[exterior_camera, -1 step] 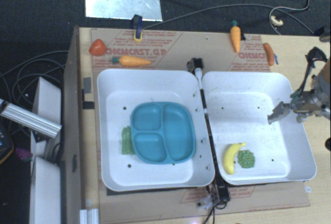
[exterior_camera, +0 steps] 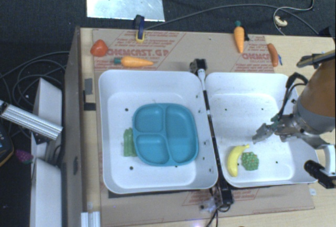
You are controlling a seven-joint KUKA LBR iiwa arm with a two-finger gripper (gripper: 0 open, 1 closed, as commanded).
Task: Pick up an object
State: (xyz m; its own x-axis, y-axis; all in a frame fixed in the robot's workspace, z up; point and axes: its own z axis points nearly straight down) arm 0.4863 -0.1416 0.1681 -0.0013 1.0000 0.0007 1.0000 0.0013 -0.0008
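**Pincer hanging over the right bin**

The pincer [exterior_camera: 261, 132] is hovering over the right bin [exterior_camera: 231, 89]; I cannot tell its state. One banana [exterior_camera: 234, 160] and one green lump [exterior_camera: 250, 161] are lying touching, just below it. The arm [exterior_camera: 317, 103] is reaching in low. One blue plate [exterior_camera: 165, 133] is sitting in the left bin [exterior_camera: 121, 89].

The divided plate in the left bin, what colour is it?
Light blue; the divided plate shows clearly in the camera view.
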